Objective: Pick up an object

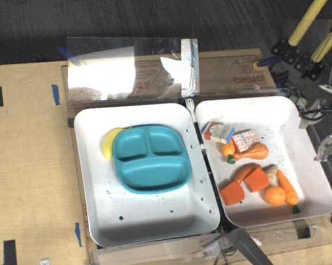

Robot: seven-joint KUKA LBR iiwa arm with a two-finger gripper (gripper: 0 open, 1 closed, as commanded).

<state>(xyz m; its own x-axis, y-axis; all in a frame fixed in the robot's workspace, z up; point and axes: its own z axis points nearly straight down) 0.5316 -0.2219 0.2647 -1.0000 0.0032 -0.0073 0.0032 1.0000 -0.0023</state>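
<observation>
The right bin [307,163] holds a cluster of small toy foods. A red, white and blue carton [218,132] lies at the back next to a printed packet [245,139]. An orange gourd-shaped piece [255,152] lies just in front of them. Nearer the front are two orange-red blocks [233,193] [257,180], an orange ball [274,195] and a carrot [288,186]. The left bin [98,210] holds a teal divided plate [152,158], and a yellow object [107,143] is partly hidden under the plate's left rim.
A clear plastic sheet and a cardboard panel [149,73] lie behind the bins. Yellow bars and black clamps [307,24] stand at the upper right. Cables and metal fittings [328,138] run along the right bin's outer side. Open wooden bench [26,187] lies to the left.
</observation>
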